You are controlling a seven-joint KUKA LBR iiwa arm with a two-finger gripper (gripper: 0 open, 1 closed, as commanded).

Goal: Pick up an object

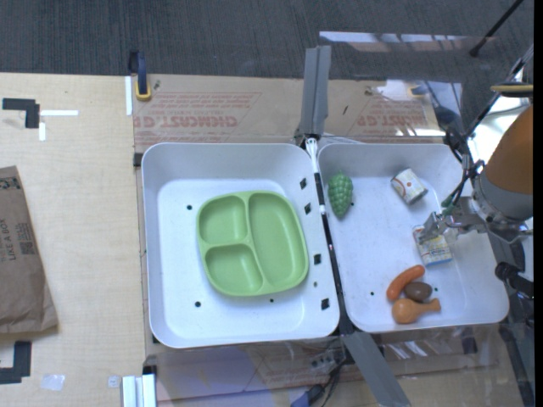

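1. Your landmark is the green plate [252, 242], a three-part plate lying flat in the left bin [161, 253].
2. Right bin [365, 312], to the plate's right, holds all the loose items.
3. Green bumpy fruit [340, 195]: nearest the plate, just past the divide between the bins.
4. Small can [409, 186]: farther right, on its side.
5. Carrot [404, 281], brown potato [417, 292] and orange gourd [413, 309]: clustered together, right and below the plate.
6. Small packet [434, 248]: right of the plate, touching the claw.
7. Claw [434, 227]: low over the packet; you cannot tell how it is set.
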